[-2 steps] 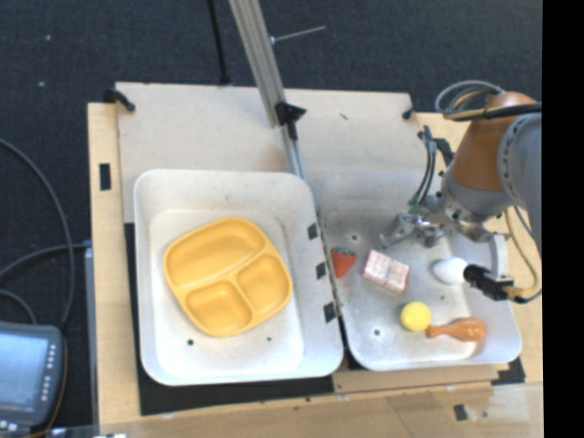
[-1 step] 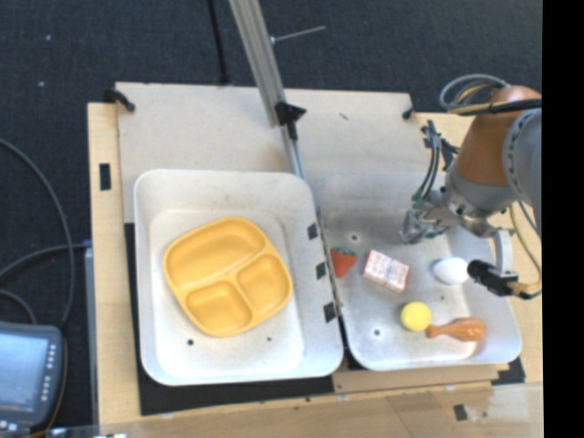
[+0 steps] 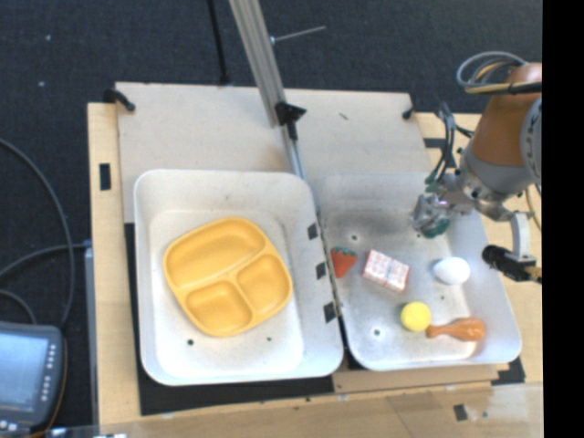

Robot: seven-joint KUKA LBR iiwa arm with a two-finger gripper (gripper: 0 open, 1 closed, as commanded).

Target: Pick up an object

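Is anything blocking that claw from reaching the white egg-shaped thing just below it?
Nothing visible does. The gripper hangs over the right bin, and the white egg lies just nearer the camera with bare bin floor between them. The pink block sits off to the side.

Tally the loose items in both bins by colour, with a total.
Yellow: 2, divided plate in the left bin, ball in the right bin
Red/orange: 1, strawberry toy
Pink and white: 1, small box
White: 1, egg-shaped object
Orange-brown: 1, drumstick toy
Total: 6
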